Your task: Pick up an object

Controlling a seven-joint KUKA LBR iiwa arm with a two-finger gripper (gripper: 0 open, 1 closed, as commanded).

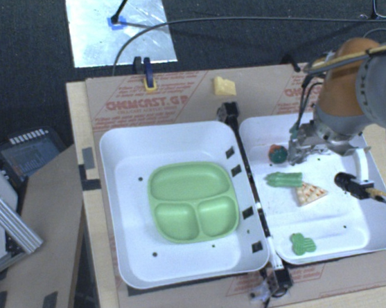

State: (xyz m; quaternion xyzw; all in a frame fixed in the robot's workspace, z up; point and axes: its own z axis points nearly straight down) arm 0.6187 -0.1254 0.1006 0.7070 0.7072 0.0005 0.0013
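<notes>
Left bin (pixel 124 193): I see it carrying a green divided tray (pixel 192 201) near its middle; nothing I would pick sits loose around it.

Right bin (pixel 384 231): this one holds the candidates. From its left side I count a small red-and-green piece (pixel 277 153) up near the top, a long green piece (pixel 283 180) below it, a tan wedge like a pizza slice (pixel 311 192) just beside that, and a small green lump (pixel 302 244) alone near the front edge.

Claw (pixel 297 151): it sits low over the upper part of the right bin, just beside the red-and-green piece. I cannot tell from here whether it is released or clenched, and I see nothing between its tips.

Arm (pixel 353 95): it reaches in from the right, orange band above the wrist.

Progress: as I judge it, nothing is lifted yet; every object rests on the bin floor. The grasp and the lift are both left to do.
</notes>
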